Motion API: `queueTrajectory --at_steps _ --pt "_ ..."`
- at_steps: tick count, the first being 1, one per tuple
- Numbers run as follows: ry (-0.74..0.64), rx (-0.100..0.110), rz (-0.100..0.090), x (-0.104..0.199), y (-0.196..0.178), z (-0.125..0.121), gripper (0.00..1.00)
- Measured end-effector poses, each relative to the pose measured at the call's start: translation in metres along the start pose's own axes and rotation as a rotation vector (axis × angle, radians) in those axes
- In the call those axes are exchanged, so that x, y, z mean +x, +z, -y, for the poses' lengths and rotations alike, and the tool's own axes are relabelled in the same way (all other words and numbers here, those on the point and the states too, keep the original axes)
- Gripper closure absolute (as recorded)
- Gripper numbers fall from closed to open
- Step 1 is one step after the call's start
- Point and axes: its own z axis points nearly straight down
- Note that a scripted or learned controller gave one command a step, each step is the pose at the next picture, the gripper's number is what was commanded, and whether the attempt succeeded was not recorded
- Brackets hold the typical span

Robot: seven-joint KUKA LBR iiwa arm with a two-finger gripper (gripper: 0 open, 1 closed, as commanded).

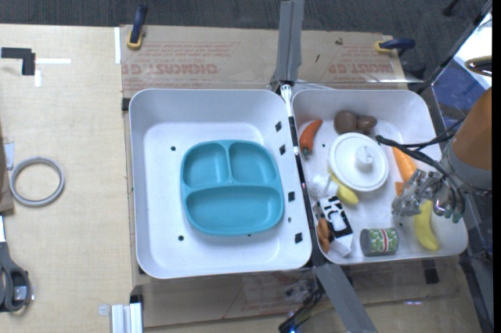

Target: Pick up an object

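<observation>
My gripper (415, 198) hangs over the right side of the right bin (407, 100), reaching in from the right edge. It sits just above a yellow banana (427, 231) and beside an orange carrot (403, 164). To its left lies a white round lid (358, 161). In the same bin are a green can (380, 241), a brown potato-like lump (354, 122), a red-orange pepper (310, 134), a small yellow piece (347, 193) and a white and black item (335, 218). I see nothing held in the gripper.
The left bin (149, 167) holds a teal divided plate (232, 186). A grey tape ring (34, 180) and scissors (14, 286) lie on the bench at far left. A grey bar (290, 41) runs between the bins at the back.
</observation>
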Motion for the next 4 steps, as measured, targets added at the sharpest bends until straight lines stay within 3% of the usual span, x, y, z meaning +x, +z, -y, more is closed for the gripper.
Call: queueTrajectory --at_steps 1,2,3,4 --pt "0.036 0.000 0.003 0.026 -0.102 -0.043 1.00" --pt "0.197 0.000 0.003 0.047 -0.144 -0.092 1.00" --pt "-0.046 0.001 -0.001 0.044 -0.070 -0.080 1.00" --pt "-0.328 0.000 0.007 0.033 0.003 -0.037 1.00"
